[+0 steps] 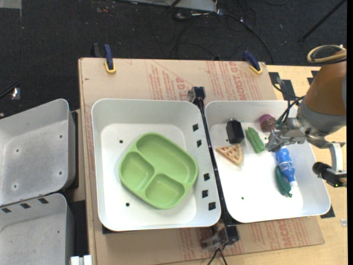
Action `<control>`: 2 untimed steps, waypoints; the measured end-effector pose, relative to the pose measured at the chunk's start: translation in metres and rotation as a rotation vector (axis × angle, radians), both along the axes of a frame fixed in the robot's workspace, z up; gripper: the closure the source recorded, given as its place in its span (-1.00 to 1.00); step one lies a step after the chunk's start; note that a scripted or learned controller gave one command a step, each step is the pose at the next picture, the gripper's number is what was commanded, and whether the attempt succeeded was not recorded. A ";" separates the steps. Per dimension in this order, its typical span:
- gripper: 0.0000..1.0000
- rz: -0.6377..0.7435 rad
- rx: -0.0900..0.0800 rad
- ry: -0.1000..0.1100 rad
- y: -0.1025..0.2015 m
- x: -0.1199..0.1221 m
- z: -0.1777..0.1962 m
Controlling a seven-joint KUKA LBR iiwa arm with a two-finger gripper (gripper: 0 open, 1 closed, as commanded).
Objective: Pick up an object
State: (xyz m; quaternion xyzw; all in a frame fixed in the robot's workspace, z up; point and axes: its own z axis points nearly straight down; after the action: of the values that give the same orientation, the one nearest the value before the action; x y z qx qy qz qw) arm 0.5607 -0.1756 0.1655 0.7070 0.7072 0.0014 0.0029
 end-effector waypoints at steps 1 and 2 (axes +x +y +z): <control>1.00 0.002 -0.001 -0.001 -0.001 0.001 0.064; 1.00 0.002 0.001 0.002 -0.001 0.002 0.090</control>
State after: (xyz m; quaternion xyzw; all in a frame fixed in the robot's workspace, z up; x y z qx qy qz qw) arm 0.5624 -0.1764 0.2553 0.7062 0.7080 0.0008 0.0019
